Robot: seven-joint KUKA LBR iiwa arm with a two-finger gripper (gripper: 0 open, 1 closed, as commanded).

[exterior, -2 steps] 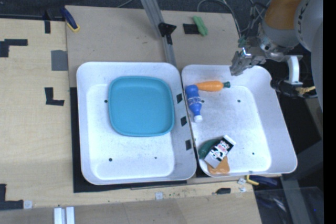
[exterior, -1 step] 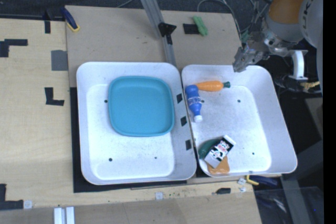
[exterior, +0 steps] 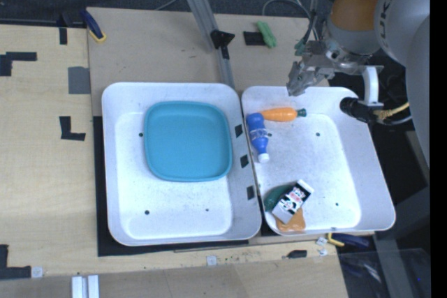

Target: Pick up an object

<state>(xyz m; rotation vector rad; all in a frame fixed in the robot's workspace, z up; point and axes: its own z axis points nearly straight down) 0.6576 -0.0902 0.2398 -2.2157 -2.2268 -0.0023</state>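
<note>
The gripper [exterior: 299, 84] hangs above the right bin's [exterior: 349, 171] far rim; finger state cannot be determined. Just below the fingertips lies the carrot [exterior: 279, 114], long axis horizontal, green end pointing right. A blue bottle [exterior: 257, 133] lies beside it, cap pointing toward the near edge.

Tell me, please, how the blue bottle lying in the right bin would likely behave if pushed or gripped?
The blue bottle lies on its side and looks round, so it would probably roll when nudged. It appears small, smooth plastic, likely light and somewhat slippery. The carrot close beside it could get bumped.
</note>
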